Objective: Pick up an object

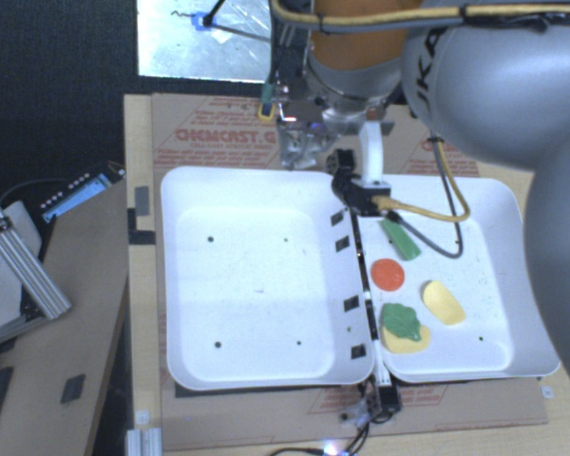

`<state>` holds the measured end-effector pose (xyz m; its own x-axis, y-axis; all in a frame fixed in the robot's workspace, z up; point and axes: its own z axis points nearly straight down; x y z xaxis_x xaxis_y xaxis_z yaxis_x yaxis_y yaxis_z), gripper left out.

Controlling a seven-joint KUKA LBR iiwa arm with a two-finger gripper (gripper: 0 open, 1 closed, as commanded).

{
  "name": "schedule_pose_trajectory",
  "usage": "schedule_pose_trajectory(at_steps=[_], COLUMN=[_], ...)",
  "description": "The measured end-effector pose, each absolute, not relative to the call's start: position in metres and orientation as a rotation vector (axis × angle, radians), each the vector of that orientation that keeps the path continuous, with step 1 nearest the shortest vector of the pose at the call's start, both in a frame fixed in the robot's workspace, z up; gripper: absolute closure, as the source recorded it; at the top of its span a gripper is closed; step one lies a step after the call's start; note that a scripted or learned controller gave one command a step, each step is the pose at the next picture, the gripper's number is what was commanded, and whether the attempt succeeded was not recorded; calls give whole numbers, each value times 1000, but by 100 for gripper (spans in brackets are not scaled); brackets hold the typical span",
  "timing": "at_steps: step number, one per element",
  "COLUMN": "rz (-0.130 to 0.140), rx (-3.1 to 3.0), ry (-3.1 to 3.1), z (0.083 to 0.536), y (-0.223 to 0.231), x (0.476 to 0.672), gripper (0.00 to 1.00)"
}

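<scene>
Two bins sit side by side on the table point(142, 369), touching along a shared middle edge. The left bin point(252, 274) lies under open air. The right bin point(484, 255) holds four things near its left wall: a bean pod point(400, 237) farthest back, a disc point(389, 274) just in front of it, a slice point(443, 302) to the disc's right, and a leafy piece point(402, 323) nearest the front. The pincer point(304, 150) hangs over the back rim of the left bin.
</scene>
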<state>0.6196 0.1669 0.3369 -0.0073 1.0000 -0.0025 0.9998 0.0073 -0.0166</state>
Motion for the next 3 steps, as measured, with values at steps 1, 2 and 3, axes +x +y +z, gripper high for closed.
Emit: schedule_pose_trajectory(at_steps=[1, 2, 3], rz=[1, -18, 11], rx=[-2211, -2218, -2216], ry=[-2229, -2232, -2220], z=[228, 331, 267], y=[230, 235, 232], x=[669, 670, 608], gripper=[100, 100, 100])
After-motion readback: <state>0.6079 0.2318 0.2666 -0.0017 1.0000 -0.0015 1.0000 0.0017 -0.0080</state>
